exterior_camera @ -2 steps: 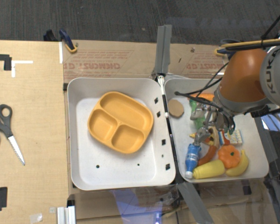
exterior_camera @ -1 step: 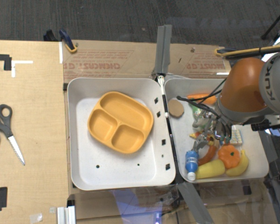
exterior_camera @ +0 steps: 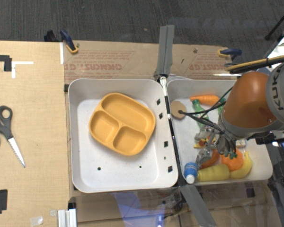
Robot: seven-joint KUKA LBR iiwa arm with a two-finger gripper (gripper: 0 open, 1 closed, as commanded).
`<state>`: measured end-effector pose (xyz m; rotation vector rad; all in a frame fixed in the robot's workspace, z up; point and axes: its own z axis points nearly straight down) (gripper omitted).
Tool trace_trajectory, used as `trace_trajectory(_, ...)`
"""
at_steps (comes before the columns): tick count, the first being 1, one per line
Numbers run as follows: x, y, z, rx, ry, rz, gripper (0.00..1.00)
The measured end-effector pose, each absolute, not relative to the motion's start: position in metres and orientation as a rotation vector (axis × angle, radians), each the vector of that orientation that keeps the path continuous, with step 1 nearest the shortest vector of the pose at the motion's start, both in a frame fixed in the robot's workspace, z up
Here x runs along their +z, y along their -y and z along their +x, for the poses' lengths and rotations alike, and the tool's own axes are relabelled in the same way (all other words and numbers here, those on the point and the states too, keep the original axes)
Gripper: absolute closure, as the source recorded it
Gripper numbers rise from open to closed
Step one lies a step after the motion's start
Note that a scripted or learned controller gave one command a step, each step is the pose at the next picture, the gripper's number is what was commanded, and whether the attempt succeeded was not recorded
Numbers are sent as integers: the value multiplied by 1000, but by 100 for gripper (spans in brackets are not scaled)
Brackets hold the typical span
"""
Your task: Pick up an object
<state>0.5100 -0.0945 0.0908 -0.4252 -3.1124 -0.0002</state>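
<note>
My gripper (exterior_camera: 211, 144) is low in the right bin (exterior_camera: 180, 141), under the orange band of the arm (exterior_camera: 248, 105). It sits right over a cluster of toys: an orange piece (exterior_camera: 233, 162), a red-orange piece (exterior_camera: 207, 160) and a yellow banana-like toy (exterior_camera: 218, 173). A small bottle with a blue cap (exterior_camera: 190, 171) lies at the bin's front left corner. Farther back lie a carrot (exterior_camera: 204, 99), a green item (exterior_camera: 198, 106) and a tan round piece (exterior_camera: 179, 110). The arm hides whatever is directly beneath the gripper.
The left bin (exterior_camera: 80, 141) holds a yellow-orange divided plate (exterior_camera: 122, 123). Scissors (exterior_camera: 7, 134) lie on the cardboard at the far left. Blue clamps (exterior_camera: 68, 40) grip the cardboard at the back. A grey divider post (exterior_camera: 164, 51) stands between the bins.
</note>
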Motion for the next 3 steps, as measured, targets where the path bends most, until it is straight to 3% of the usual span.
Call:
trace_trajectory(1, 93, 95, 496, -1, 3120, -436, 0)
trace_trajectory(2, 91, 129, 525, 0, 3124, -355, 0)
trace_trajectory(3, 91, 108, 610, -1, 3123, -362, 0)
